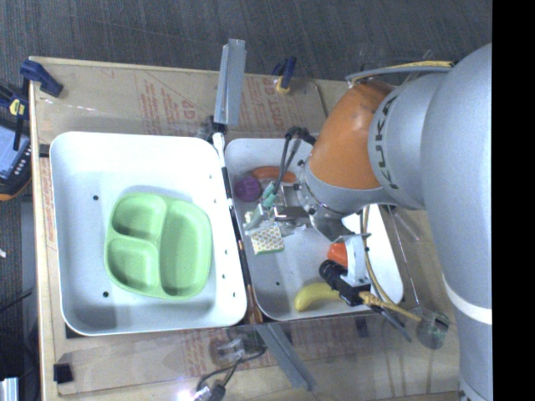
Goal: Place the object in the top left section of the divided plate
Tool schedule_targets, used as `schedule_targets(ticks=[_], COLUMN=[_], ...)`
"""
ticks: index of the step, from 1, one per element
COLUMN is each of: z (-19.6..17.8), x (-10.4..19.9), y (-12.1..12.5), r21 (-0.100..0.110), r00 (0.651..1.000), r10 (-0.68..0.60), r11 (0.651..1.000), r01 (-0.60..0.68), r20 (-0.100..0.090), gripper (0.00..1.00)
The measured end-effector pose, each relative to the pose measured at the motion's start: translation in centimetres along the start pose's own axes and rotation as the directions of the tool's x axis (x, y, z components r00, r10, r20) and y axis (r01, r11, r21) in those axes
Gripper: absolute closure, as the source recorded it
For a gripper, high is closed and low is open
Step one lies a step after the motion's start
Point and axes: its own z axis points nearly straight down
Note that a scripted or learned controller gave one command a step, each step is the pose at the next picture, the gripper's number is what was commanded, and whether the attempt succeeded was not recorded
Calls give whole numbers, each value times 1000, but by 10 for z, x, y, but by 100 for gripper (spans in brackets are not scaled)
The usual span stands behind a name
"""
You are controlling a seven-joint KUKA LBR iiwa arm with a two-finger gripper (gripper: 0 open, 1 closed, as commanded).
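**Ana:** Gripper [269, 213] first: the two-finger tool on the grey arm hangs low over the right-hand white bin [284, 299], above a small checkered green-and-white piece [267, 239]. Whether it is apart, together or clamped on anything, I cannot tell; the wrist and its cabling hide that.

**Ben:** So which object is it after?

**Ana:** Probably the checkered piece, though a purple rounded object [247, 188] and a flat orange-red one [269, 174] lie just beside it, toward the far wall. A yellow banana-shaped toy [313, 296] sits well apart, near the bin's front edge.

**Ben:** And the target?

**Ana:** The pale green divided plastic plate [159, 245] rests in the left-hand white bin [75, 157]. Its upper-left section [142, 211] is one of two small compartments beside a long one.

**Ben:** How should the step go?

**Ana:** I'd centre on one piece only, keeping off its purple neighbour, and lift straight up. Then cross the ridge between the bins high enough and release low over the small compartment, so nothing slides into the long one.
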Motion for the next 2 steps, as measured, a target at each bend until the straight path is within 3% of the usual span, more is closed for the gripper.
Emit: schedule_targets(ticks=[1,2], z=[-29,-9], x=[77,128], y=[1,-37], r21=[-3,2], r00=[985,837], r10=[-173,-548], r11=[985,837], r01=[173,548], r20=[2,2], gripper=[100,100])
